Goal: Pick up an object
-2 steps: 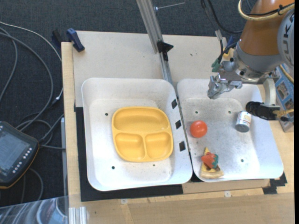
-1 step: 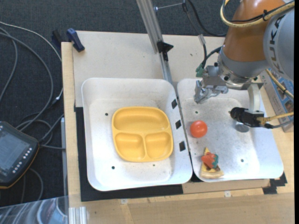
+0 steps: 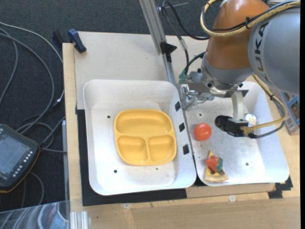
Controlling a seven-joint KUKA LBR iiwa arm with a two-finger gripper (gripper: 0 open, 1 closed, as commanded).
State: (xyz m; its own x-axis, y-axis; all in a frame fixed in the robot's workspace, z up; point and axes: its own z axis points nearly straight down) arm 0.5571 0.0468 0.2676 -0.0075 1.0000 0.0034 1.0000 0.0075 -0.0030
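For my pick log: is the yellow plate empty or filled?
Empty: all three compartments of the yellow plate show bare yellow surface, with nothing lying in them.

A pale wooden bench point(image 3: 119, 56) carries two shallow white bins, the left bin point(image 3: 95, 87) and the right bin point(image 3: 271, 151), touching along their inner edges. A black sheet point(image 3: 81, 151) shows under the bins' near and left edges. A blue-and-black clamp point(image 3: 76, 39) grips the bench's far left corner.

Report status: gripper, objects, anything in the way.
Gripper over right bin's far-left corner, no object seen in it. Red ball and toy food piece lie loose nearby. Yellow plate in left bin, out of the way.
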